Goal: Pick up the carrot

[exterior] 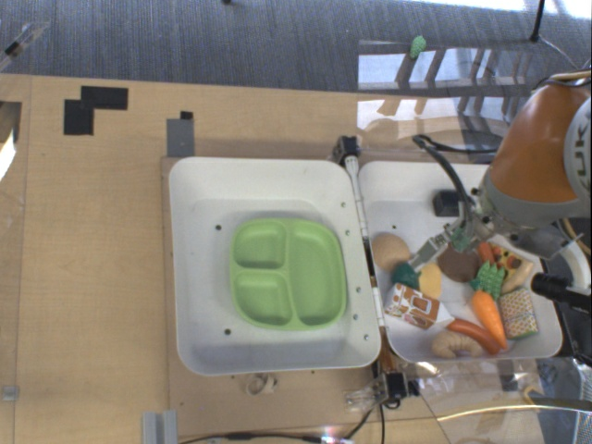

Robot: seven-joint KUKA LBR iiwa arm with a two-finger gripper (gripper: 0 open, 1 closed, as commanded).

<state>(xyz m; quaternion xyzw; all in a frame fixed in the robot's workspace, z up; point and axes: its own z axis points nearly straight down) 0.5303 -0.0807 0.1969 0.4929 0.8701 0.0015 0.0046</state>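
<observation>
- The orange plastic toy carrot with its green leafy top lay in the right-hand shallow white bin, toward that bin's near right side, its green end pointing up the bin and its tip aimed at the near rim.
- The end effector hung just up and to the left of the carrot, its two pale fingers spread with a clear gap between them and nothing in that gap; it gripped nothing.
- To do this step well, I judged the fingers would need to shift right and toward the near rim, straddle the orange body across its narrow width, then close low on it.
- Crowding looked like the main risk: a red toy sausage lay touching the carrot's lower left side, and a yellow woven-patterned block sat just beside it on the right.
- A dark brown round piece lay near the carrot's green top, with a tan egg-shaped item and a small printed orange-and-white carton farther left.
- A beige lumpy potato-like toy rested by the near rim.
- The left-hand white bin on the bench held a lime-green divided plate, well apart from the work.
</observation>
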